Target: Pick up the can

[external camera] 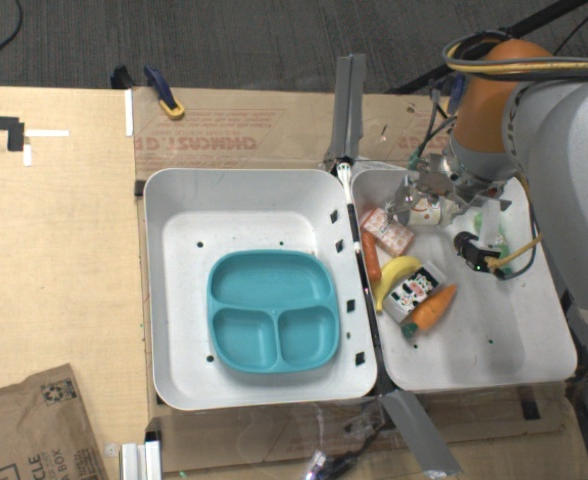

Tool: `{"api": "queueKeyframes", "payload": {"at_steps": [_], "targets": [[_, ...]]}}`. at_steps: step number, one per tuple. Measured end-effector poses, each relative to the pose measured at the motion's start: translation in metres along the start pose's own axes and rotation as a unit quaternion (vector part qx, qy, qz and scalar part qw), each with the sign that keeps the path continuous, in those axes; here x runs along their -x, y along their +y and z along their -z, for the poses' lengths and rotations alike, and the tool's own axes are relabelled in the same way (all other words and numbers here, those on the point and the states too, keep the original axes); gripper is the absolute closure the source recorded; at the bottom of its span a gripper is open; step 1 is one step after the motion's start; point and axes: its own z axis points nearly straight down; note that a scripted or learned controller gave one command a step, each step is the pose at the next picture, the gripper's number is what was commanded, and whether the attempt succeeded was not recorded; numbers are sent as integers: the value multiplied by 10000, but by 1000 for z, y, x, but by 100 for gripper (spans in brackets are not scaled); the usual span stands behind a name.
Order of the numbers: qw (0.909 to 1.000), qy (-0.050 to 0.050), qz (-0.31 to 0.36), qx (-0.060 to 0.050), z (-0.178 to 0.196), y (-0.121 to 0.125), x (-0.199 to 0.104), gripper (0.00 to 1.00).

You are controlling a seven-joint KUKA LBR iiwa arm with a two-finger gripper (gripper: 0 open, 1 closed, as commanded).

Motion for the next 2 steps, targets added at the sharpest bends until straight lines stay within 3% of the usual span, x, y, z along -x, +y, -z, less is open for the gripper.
{"api": "queueKeyframes", "payload": {"at_steps": [1, 2], "targets": [[10000, -11, 6, -6, 9, 0, 1, 100], [9999, 5, -171, -9, 91, -57, -27, 100]]}}
